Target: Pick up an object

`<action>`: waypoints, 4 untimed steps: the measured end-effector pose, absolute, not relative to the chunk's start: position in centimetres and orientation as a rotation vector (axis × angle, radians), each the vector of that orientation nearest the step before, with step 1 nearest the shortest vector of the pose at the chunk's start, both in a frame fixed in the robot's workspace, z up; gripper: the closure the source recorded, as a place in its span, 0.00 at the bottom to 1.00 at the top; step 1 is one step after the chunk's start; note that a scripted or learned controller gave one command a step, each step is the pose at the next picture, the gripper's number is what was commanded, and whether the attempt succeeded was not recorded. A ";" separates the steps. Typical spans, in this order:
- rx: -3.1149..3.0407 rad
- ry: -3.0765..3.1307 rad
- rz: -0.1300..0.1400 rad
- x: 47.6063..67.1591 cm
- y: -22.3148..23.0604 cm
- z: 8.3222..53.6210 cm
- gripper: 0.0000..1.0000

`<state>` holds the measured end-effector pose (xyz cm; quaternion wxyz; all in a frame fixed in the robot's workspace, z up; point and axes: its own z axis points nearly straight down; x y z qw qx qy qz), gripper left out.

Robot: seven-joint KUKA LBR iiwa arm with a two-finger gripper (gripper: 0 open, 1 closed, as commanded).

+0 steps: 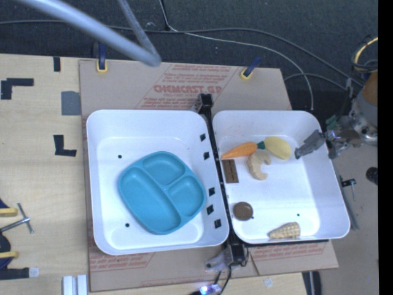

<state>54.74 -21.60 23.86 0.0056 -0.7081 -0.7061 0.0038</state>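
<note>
The step in hand looks like the approach: nothing is lifted yet. The hand point(310, 145) hangs at the right edge of the right bin point(319, 220), and I cannot tell how it is set. Nearest to it lies a yellow lemon-like fruit point(277, 147), touching a carrot point(241, 150) and just above a pale banana-shaped piece point(259, 165). A brown round object point(243, 211) and a corn cob point(285, 230) lie apart near the front. The left bin point(98, 134) holds a blue divided plate point(161, 191). The next move, I think, calls for travelling leftward over one piece and lowering.
</note>
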 end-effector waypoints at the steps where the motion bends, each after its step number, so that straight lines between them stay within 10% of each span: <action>1: -2.220 -2.222 0.002 55.0 -21.6 24.6 0.00; 4: -2.220 -2.225 0.002 54.9 -21.3 8.5 0.00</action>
